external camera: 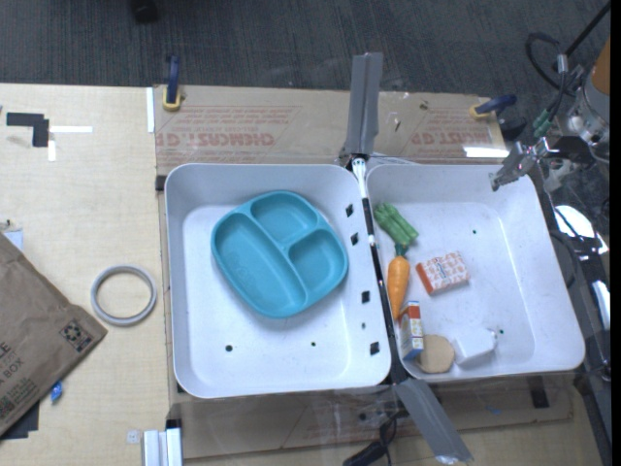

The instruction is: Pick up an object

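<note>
White plastic bins, two, side by side on a wooden bench (87, 212).

Left bin (194, 357): one blue divided plate (279, 252), three compartments, lying flat near the middle.

Right bin (524, 289): green toy vegetable (396, 223) near the dividing wall; orange carrot (398, 280) just below it; small red and white box (442, 272) to the carrot's right; small carton (412, 328) below the carrot; round tan piece (438, 354) touching a white block (475, 348) at the front wall.

Gripper (519, 163): above the right bin's far right corner, well apart from all items, nothing seen between its fingers; spread or pressed together, cannot tell.

Bench, left: roll of tape (123, 293); brown cardboard box (34, 338).
</note>
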Tool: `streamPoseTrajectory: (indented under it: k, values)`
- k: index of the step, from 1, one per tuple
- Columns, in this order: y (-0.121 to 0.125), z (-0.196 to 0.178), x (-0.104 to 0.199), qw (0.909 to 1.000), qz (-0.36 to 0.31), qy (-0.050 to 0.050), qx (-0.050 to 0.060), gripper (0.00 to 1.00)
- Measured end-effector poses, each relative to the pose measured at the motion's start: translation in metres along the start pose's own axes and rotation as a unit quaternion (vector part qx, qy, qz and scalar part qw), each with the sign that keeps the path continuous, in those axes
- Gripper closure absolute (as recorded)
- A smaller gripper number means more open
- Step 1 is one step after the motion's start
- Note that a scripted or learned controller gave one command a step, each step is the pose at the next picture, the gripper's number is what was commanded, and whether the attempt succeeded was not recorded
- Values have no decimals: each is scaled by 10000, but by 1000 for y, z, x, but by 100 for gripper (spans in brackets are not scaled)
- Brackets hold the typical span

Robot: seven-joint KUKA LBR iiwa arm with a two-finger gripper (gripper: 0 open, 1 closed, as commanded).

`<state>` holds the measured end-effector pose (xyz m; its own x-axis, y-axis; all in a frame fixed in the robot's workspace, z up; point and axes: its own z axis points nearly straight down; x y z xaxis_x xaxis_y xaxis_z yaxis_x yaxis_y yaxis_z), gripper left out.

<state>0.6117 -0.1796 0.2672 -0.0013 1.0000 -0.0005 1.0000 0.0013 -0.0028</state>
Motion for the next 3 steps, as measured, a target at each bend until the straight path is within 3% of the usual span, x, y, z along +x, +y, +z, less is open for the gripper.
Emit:
streamPoseTrajectory:
  k: [1, 2, 3]
  values:
    - [0, 0, 0, 10000, 0, 0, 0, 0]
    - [10, 144, 38, 10000, -1, -1, -1, 0]
    - [-42, 176, 76, 9994, 345, 2, 1, 0]
